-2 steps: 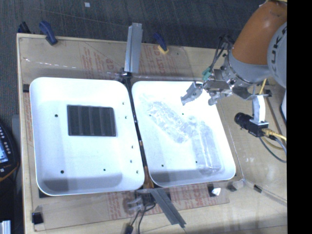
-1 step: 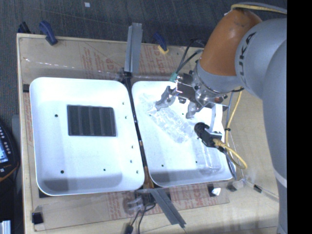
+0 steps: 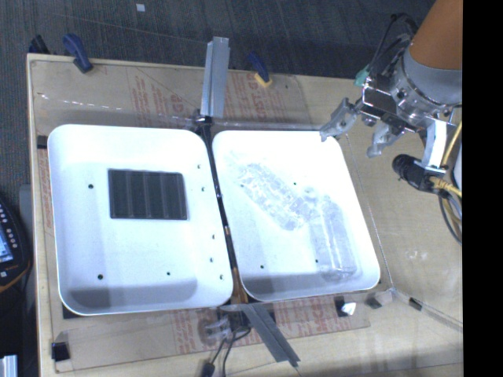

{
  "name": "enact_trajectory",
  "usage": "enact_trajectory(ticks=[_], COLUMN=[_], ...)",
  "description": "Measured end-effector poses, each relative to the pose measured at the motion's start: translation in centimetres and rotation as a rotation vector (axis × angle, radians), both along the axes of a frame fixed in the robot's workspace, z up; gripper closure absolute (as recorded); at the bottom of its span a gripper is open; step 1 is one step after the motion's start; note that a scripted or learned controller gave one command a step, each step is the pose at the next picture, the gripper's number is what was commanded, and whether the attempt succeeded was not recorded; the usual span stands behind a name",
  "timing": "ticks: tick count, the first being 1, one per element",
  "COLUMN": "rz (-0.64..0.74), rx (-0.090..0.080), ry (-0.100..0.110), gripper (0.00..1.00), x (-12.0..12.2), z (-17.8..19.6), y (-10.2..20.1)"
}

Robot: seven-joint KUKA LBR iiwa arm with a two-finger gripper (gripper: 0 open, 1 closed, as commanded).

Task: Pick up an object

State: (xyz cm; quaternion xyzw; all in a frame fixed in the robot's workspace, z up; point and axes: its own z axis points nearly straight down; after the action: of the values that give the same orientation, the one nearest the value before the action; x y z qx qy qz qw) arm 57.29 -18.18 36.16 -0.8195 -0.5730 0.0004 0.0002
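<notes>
Faint reddish print is seen on the clear sheet (image 3: 141, 93) laid over the bench (image 3: 409, 265), along the bin edges; the letters are too blurred to be read. No other writing is made out.

Two white bins are set side by side, touching along a dark seam. In the left bin (image 3: 78, 273) a dark ribbed rectangular tray (image 3: 148, 194) is laid flat, toward the upper middle. In the right bin (image 3: 259, 281) two clear plastic bottles are found: one bottle (image 3: 271, 191) lies slantwise from upper left toward the centre, the other bottle (image 3: 334, 246) lies nearly lengthwise by the right wall, its lower end near the bottom right corner. The two almost meet near the centre.

The gripper (image 3: 357, 134) is held above the bench just off the right bin's upper right corner, well apart from both bottles. Its fingers (image 3: 336, 124) are spread apart, and nothing is held between them.

Blue clamps (image 3: 77, 52) are noted at the bench's far edge.
</notes>
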Motion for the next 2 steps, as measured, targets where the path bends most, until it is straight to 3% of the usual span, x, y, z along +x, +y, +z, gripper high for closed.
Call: enact_trajectory(ticks=[1,2], rz=[-0.4,-0.662], rx=[0.001,0.001], ry=[0.007,0.008], gripper=[0.0,0.0], x=[-2.5,-7.5], z=[-8.2,-16.2], y=[-1.2,-0.5])
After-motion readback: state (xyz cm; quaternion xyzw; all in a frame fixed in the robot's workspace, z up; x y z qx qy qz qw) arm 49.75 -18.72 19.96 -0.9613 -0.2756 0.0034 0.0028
